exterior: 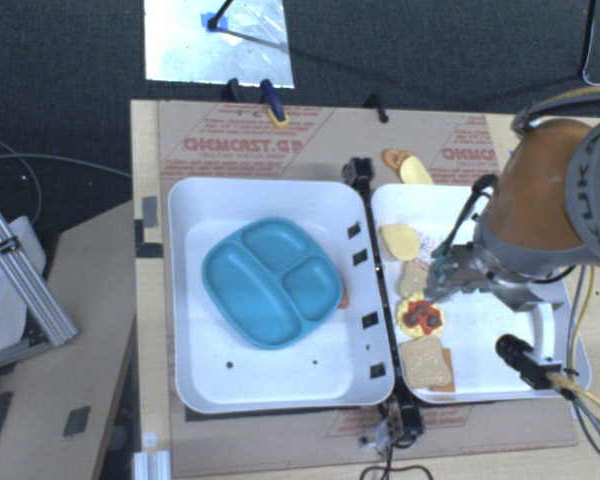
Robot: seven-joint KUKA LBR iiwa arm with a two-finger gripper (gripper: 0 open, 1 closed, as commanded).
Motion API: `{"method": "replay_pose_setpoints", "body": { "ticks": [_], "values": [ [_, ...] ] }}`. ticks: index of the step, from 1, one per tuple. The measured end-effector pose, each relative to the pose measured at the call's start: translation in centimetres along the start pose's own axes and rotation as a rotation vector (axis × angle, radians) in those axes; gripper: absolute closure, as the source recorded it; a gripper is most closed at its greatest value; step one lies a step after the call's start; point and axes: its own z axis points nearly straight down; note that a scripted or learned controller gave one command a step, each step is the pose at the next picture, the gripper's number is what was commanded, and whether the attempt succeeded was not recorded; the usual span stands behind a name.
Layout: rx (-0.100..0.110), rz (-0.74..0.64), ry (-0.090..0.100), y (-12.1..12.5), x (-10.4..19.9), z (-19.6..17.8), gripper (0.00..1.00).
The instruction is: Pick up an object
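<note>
Two bins: side by side on the surface (230,128); the right bin (480,368) holds the food pieces, the left bin (195,368) holds a blue divided plate (270,280).
Gripper: the gripper (438,286) sits low over the right bin's left half, above the small round red-topped piece (421,316).
Fingers: too dark and too small against the wrist to read; I cannot tell whether they are spread or closed, or whether they touch anything.
Nearby pieces: yellow slice (400,240) just above, pale piece (412,281) beside the gripper, toast-like square (427,364) below.
Arm: grey body with orange band (545,193) reaches in from the right.
Step, judged: approach or descent on a target, no lift evident.
Next move, judged: needs a closing grip centred on one piece, clear of its neighbours and the bin wall.
</note>
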Motion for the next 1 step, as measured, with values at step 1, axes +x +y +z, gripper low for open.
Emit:
{"method": "replay_pose_setpoints", "body": {
  "ticks": [1],
  "values": [
    [0.000, -0.007, 0.004, -1.50, 7.59, -2.51, 1.00]
  ]
}}
